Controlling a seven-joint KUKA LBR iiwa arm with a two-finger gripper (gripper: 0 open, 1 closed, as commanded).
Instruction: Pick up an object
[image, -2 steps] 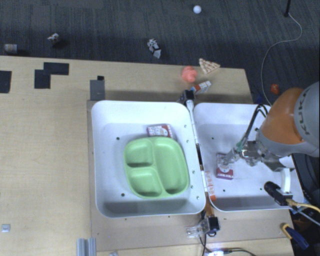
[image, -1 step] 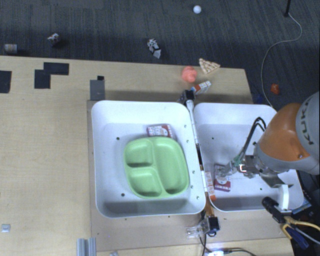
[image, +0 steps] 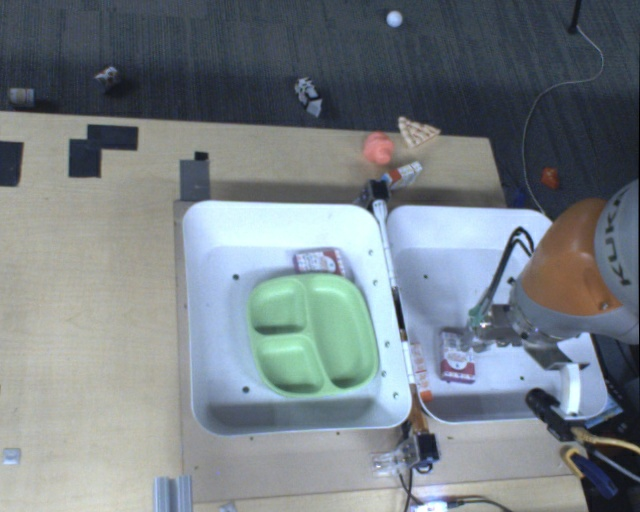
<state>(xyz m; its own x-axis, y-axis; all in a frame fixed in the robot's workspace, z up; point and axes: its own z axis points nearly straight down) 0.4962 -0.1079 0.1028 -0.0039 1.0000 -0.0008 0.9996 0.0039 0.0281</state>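
A small red and white packet (image: 458, 360) lies flat near the front left of the right bin (image: 440, 250). My gripper (image: 478, 330) hangs low just above the packet's upper right corner, very close to it or touching it. The grey arm with its orange band (image: 570, 265) reaches in from the right over this bin. In the left bin (image: 205, 300) sits a green divided tray (image: 312, 333). A second red and white packet (image: 319, 261) lies right behind the tray.
On the bench behind the bins lie a pink ball (image: 378, 148), a wedge-shaped toy (image: 418, 131) and a small tube (image: 405, 175). The bins' shared wall (image: 392, 290) runs just left of the packet.
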